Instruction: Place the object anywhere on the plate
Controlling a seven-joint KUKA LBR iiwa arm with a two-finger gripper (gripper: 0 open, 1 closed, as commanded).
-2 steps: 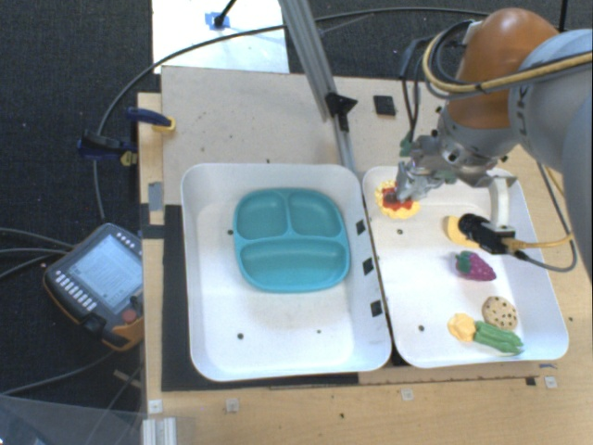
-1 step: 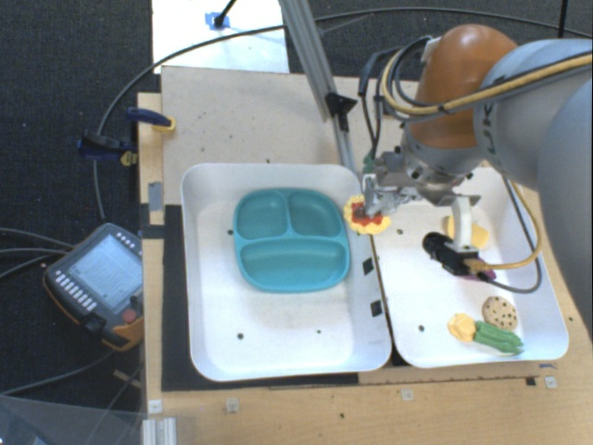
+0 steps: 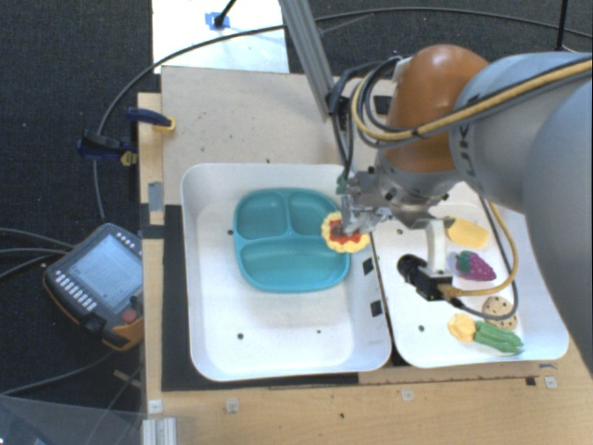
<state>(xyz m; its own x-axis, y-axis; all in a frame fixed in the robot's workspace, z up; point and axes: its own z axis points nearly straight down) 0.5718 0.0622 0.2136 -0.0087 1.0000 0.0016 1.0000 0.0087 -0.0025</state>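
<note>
Gripper (image 3: 353, 221) fingers close on a small toy (image 3: 345, 237), round with a frilled yellow edge and red centre. It hangs at the teal plate's (image 3: 283, 248) right rim

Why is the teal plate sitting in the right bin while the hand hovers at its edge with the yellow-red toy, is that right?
Not quite: the camera view shows the teal plate in the left bin, not the right one. The hand is at the plate's right edge, by the yellow-red toy.
</note>
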